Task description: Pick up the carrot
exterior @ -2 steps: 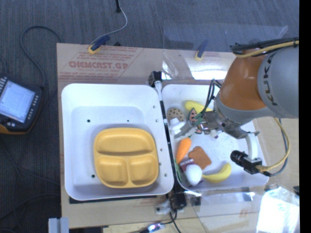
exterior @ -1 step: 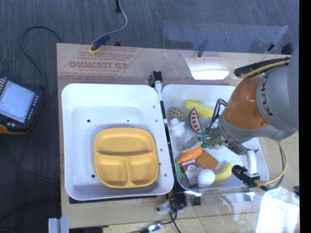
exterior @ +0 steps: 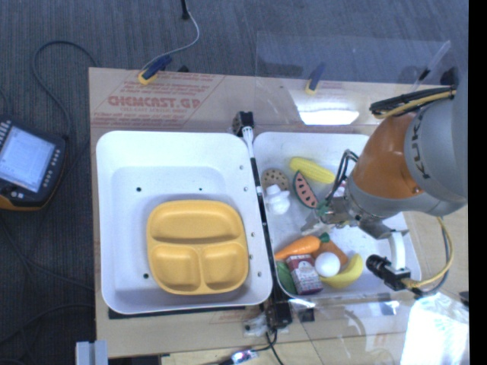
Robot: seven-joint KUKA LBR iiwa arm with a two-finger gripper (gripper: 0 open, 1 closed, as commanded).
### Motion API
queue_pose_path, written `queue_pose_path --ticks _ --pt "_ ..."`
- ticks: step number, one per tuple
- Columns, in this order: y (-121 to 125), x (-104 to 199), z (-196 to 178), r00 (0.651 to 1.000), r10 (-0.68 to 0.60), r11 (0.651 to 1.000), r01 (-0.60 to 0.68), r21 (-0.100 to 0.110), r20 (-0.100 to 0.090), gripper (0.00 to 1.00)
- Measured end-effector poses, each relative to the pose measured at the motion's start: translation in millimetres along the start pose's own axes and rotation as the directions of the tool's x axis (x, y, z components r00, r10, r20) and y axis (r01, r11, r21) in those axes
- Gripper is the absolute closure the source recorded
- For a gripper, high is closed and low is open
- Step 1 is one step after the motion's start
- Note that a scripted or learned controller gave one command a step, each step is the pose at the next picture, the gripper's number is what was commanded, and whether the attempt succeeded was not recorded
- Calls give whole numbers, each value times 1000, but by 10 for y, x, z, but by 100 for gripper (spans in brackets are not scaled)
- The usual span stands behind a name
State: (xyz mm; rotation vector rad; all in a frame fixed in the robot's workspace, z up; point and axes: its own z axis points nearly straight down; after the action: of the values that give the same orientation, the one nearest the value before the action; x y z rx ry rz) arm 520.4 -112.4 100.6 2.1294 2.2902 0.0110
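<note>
Just below gripper (exterior: 326, 217), carrot (exterior: 299, 246), seemingly apart

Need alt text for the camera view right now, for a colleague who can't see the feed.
The gripper hangs low in the right bin, just above the carrot, which lies among a banana, a corn cob, a watermelon slice and a white egg. The left bin holds a yellow divided tray.

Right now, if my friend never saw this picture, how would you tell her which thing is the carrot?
Look in the right-hand white bin, the one crowded with toy food. Near its front edge lies the carrot, just below the gripper. It is the orange, tapering piece, beside the yellow banana and the white egg.
</note>
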Motion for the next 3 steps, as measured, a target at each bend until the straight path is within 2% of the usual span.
queue_pose_path --ticks 1,2,3 --pt "-8 3 11 1000 0 1000 0 3 -1 0" --pt "-8 9 -74 1000 0 1000 0 5 -2 100" --pt "-11 10 -69 1000 0 1000 0 6 -2 0"
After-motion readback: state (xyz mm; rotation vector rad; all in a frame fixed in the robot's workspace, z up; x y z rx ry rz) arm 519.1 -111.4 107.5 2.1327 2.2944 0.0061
